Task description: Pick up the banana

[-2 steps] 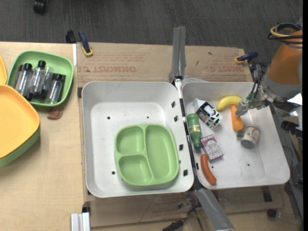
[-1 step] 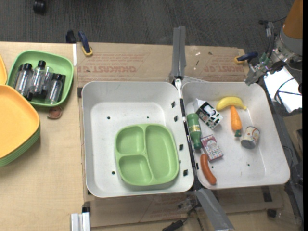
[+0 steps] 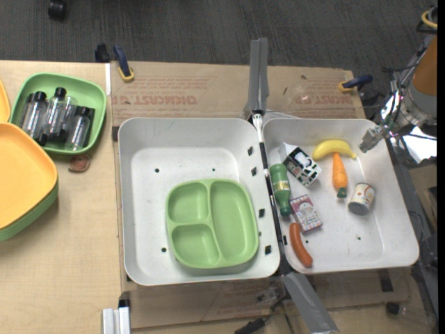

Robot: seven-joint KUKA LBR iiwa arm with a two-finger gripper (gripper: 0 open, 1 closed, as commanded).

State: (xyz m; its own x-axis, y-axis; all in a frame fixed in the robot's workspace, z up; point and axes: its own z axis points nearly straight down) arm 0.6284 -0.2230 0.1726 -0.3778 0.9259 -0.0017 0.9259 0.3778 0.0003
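Currently the gripper (image 3: 368,140) hangs just right of the banana (image 3: 334,148) in the right bin (image 3: 389,256); grip state unclear.

We saw a bench (image 3: 62,270) with a pale wooden top, and across its middle lay a sheet of brown cardboard (image 3: 208,92) printed with red lettering. Two shallow white bins sat on it side by side, touching along their inner edges: the left bin (image 3: 139,186) and the right bin (image 3: 389,235). At the bench's far left stood a green tray (image 3: 94,99) holding small dark-capped bottles (image 3: 55,117). Just in front of it we noted a stack of orange plates (image 3: 24,186) running off the left edge. Clamps (image 3: 124,65) gripped the cardboard's far edge near each corner.
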